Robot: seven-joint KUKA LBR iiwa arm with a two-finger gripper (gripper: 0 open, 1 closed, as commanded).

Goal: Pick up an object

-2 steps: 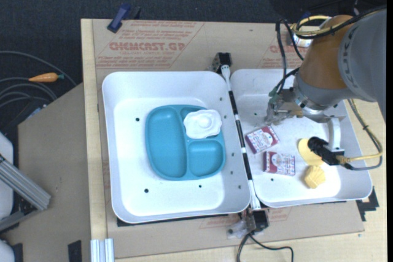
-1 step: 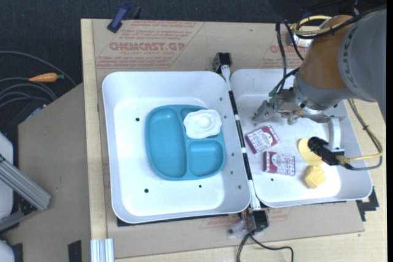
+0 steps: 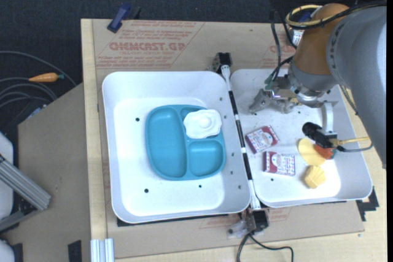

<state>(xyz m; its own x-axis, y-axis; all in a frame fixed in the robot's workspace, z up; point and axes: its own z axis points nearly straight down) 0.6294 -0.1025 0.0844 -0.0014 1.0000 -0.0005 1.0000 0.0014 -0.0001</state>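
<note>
The gripper [image 3: 273,98] hangs over the far part of the right bin [image 3: 356,184]; I cannot tell its state. No pick is made yet: two red packets [image 3: 261,138] and yellow pieces [image 3: 312,152] lie on the bin floor, near but apart from it.

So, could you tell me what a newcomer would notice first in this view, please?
The blue divided tray in the left bin stands out, with a white object on its upper right corner. In the right bin, the gripper hangs above red packets and yellow pieces.
</note>
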